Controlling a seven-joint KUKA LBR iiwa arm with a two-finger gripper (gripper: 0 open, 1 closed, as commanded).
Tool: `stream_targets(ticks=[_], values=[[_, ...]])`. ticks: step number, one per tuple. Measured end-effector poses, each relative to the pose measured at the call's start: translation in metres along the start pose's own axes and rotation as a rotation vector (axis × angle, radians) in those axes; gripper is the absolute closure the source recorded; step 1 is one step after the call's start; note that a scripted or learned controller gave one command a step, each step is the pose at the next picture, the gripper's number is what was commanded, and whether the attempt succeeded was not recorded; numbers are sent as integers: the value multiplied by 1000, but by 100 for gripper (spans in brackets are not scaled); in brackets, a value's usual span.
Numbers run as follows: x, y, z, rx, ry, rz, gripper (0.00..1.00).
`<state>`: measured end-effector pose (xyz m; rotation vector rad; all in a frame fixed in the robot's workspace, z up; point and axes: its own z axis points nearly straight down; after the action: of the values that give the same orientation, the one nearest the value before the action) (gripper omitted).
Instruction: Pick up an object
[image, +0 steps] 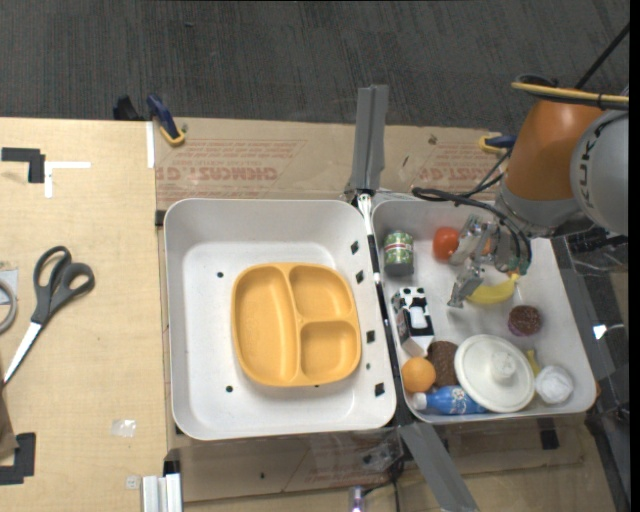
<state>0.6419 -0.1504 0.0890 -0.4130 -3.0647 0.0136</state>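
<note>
Gripper (470, 272) hangs low in the right bin (572, 310), finger state indeterminate, touching or just above the banana (494, 291), beside the tomato (446, 241); risk: crowded neighbours may deflect a closing grasp, and the curved banana may slip aside.

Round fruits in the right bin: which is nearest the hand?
The red tomato, just left of the hand. The orange lies at the bin's front, the dark plum further right.
</note>
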Motion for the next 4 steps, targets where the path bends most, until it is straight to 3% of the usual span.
stream_targets(ticks=[1,2,3,4], values=[[-4,-63,-112,-18,-55,135,0],[-21,-68,-5,-20,-51,215,0],[-7,-51,-3,-25,-46,430,0],[-8,-24,-4,-28,-46,527,0]])
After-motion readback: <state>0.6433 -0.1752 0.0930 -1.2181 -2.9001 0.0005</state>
